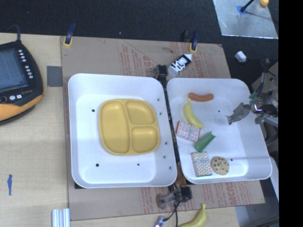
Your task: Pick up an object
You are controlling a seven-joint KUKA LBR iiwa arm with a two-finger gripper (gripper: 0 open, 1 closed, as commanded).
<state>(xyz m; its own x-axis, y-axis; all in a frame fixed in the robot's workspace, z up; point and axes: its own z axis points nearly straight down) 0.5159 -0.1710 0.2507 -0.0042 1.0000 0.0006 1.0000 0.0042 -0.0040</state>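
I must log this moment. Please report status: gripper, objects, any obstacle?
Gripper over right bin, holding nothing. Banana, sausage, cookie lie untouched. Nothing between gripper and the objects.

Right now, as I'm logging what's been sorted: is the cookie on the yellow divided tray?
No, the cookie lies in the right bin beside a small packet, while the yellow divided tray sits in the left bin.
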